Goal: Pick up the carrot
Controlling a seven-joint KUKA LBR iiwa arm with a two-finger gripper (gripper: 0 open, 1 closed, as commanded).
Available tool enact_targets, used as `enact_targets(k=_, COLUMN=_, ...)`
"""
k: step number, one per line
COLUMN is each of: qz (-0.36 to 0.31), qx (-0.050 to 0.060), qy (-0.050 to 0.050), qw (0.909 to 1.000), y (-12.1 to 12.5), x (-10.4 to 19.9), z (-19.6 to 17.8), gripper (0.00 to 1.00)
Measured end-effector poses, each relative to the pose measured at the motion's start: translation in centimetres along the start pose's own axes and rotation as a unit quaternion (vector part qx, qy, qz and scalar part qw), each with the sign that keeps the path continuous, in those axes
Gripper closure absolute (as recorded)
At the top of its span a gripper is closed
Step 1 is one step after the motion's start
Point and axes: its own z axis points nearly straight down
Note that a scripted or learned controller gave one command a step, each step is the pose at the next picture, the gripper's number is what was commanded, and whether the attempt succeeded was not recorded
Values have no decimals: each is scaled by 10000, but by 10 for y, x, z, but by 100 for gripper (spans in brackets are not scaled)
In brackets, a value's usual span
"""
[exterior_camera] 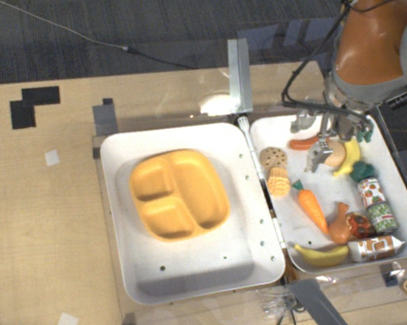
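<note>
Carrot (pixel 312 209) lies in the right bin (pixel 403 191), about mid-bin, its thick end up-left and its tip pointing down toward the near-right. It touches no part of the arm.

A pale wooden bench (pixel 46 238) carries both white bins; beyond its far edge is dark grey carpet (pixel 132 19) with a thin cable (pixel 59 25) running across it. Black shapes (pixel 32 105) mark the bench at the far left, and two small pale squares (pixel 53 158) lie on the wood. A metal post (pixel 239 79) stands at the far end of the seam between the bins.

The left bin (pixel 195 270) holds one yellow divided plate (pixel 179 194) with three compartments.

Around the carrot the right bin is crowded. Just left of its thick end sits a corn cob (pixel 278 181), with a brown cookie (pixel 272 158) beyond that. A red sausage (pixel 305 142) lies toward the far wall. Close by the carrot's tip is a brown drumstick-shaped piece (pixel 339 226), with a red item (pixel 359 224) beside it. There are two bananas: one (pixel 323 254) along the near wall, below the carrot's tip, and one (pixel 347 158) at the far right under the arm. A green piece (pixel 362 171), a small can (pixel 375 206) and a carton (pixel 376 248) line the right side.

The arm (pixel 374 43) hangs over the bin's far right corner, and the tool (pixel 328 150) is low beside the far banana, well apart from the carrot. Whether it is released or clenched I cannot tell.
</note>
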Motion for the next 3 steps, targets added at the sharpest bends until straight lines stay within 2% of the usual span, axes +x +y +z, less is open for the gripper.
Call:
enact_targets(k=1, qz=208, qx=5, qy=-38, qw=9998, y=-13, x=34, z=101, gripper=0)
enact_targets(k=2, qz=587, qx=3, qy=-31, qw=9983, y=-4, x=94, z=100, gripper=0)
enact_targets(k=3, qz=1231, qx=4, qy=-65, qw=9924, y=3, x=137, z=100, gripper=0)
